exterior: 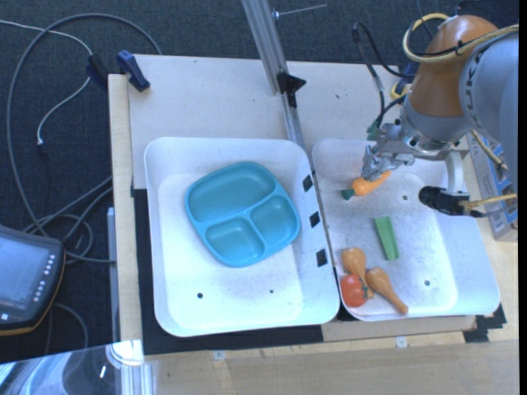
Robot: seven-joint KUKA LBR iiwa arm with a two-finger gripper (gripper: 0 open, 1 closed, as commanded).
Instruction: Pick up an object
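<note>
Nearest the camera, at the front edge of the right bin (461, 299), a red tomato-like toy (352, 290) is seen beside two tan, drumstick-shaped pieces (385, 288), one of which (355, 261) lies just above the tomato. A green stick-shaped block (385, 238) is laid a little further back, apart from these, on the speckled floor of the same bin.

Towards the back of the right bin, an orange carrot toy (365, 186) with a green tip is found directly under the pincer (378, 169). The carrot is tilted, its orange end raised towards the fingertips and its green end lower, to the left. It appears to be gripped at its upper end between the nearly closed fingers, though the contact is blurred and cannot be made out with certainty. The grey arm with its orange band (449, 64) is extended in from the right.

In the left bin (165, 220) a blue divided plate (241, 212) is placed, with three compartments. Both bins are carried side by side on the pale worktop (206, 97).
</note>
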